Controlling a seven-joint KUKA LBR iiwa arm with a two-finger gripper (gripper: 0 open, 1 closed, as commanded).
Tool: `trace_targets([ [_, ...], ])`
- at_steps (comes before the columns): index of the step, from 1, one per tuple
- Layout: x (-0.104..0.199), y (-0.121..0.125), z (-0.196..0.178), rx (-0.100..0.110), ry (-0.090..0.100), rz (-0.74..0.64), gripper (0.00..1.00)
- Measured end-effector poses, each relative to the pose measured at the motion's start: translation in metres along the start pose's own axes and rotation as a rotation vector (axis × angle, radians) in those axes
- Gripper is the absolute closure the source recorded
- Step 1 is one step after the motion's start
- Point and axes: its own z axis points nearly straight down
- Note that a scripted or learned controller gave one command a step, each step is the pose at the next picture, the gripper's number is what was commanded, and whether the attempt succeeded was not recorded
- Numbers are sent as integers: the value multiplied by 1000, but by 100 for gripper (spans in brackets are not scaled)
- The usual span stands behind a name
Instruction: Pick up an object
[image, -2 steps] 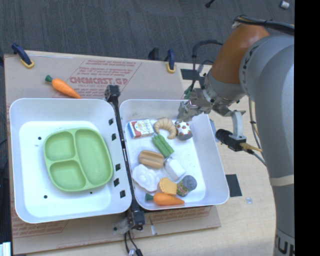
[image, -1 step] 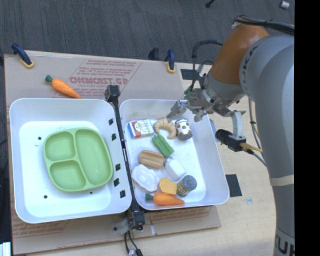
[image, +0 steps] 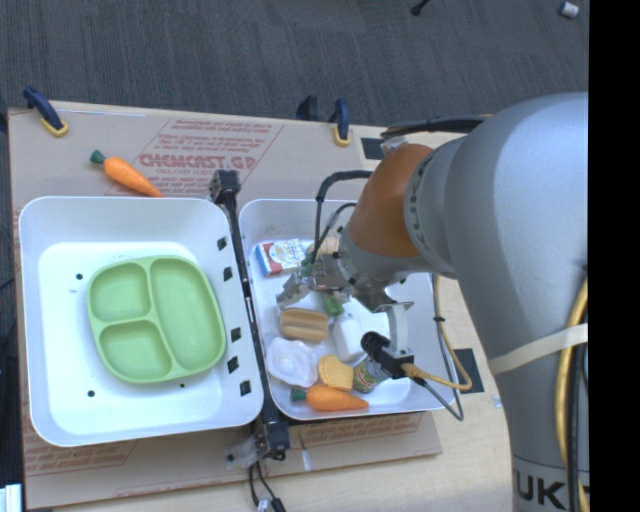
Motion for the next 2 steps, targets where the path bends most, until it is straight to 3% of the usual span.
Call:
trace_targets([
  [1, -1, 1, -12, -2, -2, -4, 100],
  [2, 7, -89, -120, 3, 2, 2, 100],
])
